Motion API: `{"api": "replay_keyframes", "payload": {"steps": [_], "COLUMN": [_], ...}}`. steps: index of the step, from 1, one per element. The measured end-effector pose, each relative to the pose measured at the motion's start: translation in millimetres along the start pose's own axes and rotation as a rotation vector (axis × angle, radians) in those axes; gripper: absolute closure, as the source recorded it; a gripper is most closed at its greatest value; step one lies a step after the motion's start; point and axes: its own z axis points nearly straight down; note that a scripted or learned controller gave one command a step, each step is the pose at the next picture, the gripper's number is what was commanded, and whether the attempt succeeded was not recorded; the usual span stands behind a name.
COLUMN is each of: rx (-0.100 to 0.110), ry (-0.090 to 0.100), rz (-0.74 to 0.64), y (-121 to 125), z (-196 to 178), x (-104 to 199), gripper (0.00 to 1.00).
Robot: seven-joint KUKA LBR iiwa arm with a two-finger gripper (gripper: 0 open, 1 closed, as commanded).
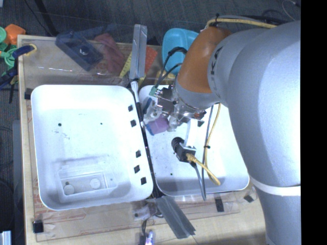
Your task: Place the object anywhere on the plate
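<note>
1. Camera view: gripper (159, 117) low at the far-left corner of the right bin (230, 175), beside the divider.
2. Small purple object (159, 124) right at the fingertips; whether actually clamped, cannot tell.
3. Left bin (46, 137) alongside; orange-banded arm (204, 60) overhead.

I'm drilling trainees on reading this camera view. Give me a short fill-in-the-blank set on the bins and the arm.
1. The bench bears ____ white bins side by side.
2. The gripper is over the ____ bin.
3. The small block by the gripper is ____ in colour.
4. The clear tray lies in the ____ bin.

Missing words: two; right; purple; left
</note>
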Motion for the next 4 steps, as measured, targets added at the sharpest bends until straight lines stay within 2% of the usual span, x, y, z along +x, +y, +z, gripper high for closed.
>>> {"api": "replay_keyframes", "payload": {"steps": [1, 2, 3, 4], "rx": [0.004, 0.004, -0.002, -0.001], "ry": [-0.001, -0.004, -0.001, -0.001], "rz": [0.026, -0.037, -0.291, -0.348], "y": [-49.1, -87.9, -78.0, -127.6], "z": [-2.6, 64.9, 3.6, -7.7], "x": [78.8, 134.2, 51.8, 117.8], "gripper": [1.0, 1.0, 1.0, 1.0]}}
